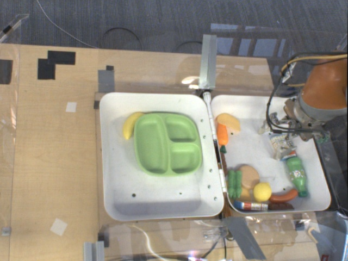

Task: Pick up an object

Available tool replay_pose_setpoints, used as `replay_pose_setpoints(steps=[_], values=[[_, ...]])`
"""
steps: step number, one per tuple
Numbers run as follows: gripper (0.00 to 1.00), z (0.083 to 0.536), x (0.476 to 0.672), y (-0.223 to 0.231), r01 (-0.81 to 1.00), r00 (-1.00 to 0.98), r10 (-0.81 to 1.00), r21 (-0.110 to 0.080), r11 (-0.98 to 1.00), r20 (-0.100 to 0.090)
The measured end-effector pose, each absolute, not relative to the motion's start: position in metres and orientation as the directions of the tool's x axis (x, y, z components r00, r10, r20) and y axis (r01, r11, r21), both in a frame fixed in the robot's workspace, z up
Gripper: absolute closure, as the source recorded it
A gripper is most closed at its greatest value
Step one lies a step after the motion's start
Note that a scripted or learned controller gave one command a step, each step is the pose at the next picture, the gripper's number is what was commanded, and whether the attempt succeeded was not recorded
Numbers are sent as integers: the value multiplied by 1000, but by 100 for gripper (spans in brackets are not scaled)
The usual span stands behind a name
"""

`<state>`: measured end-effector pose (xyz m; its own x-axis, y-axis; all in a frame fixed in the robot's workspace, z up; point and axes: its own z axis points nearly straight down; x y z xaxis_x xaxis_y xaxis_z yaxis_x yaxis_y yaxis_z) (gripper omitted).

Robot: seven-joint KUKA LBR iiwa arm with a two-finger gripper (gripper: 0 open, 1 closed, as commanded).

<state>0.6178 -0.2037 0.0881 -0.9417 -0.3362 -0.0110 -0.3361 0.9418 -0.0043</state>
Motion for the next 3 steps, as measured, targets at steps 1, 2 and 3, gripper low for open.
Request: replay_pose_setpoints(steps=[1,2,3], values=[[0,90,558,-199,-240,-971,-240,-5,971,-12],[0,91,513,-187,-238,-971,-238,-8,971,-16],[0,92,521,-107,-404,-914,-404,-11,915,-19]])
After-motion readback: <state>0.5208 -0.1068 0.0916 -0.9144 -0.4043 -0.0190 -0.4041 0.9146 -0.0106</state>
